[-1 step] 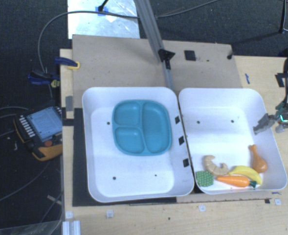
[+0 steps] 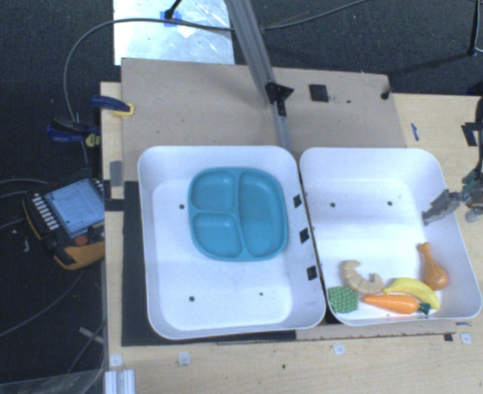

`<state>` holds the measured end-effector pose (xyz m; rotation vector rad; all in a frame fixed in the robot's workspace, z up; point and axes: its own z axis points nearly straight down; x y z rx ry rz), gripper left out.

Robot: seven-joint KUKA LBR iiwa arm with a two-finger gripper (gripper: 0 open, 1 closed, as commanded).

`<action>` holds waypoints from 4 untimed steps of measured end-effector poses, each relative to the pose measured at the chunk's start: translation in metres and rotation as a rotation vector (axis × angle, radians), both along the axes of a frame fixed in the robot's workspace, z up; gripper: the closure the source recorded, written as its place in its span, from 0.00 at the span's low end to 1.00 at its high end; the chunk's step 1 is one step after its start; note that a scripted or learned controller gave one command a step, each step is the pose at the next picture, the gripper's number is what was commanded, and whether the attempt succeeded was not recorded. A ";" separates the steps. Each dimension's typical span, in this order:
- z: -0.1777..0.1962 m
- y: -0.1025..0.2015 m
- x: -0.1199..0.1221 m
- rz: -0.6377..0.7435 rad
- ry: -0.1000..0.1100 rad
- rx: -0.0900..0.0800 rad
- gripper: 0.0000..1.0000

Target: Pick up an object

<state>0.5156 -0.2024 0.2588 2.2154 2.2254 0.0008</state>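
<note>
The gripper (image 2: 448, 204), half cut off at the right bin's (image 2: 364, 179) rim, is too blurry to call open or closed, with the carrot (image 2: 391, 304) and banana (image 2: 413, 288) seemingly untouched below.

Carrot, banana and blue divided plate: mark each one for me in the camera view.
carrot (image 2: 391, 304), camera view, middle of its orange body.
banana (image 2: 412, 287), camera view, middle of its yellow curve.
blue divided plate (image 2: 238, 180), camera view, ridge between the compartments.
</note>
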 end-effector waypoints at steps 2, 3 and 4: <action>-0.104 0.000 0.003 -0.004 0.003 0.001 0.00; -0.159 0.004 0.013 -0.002 0.000 0.000 0.00; -0.147 0.004 0.013 -0.003 -0.002 -0.001 1.00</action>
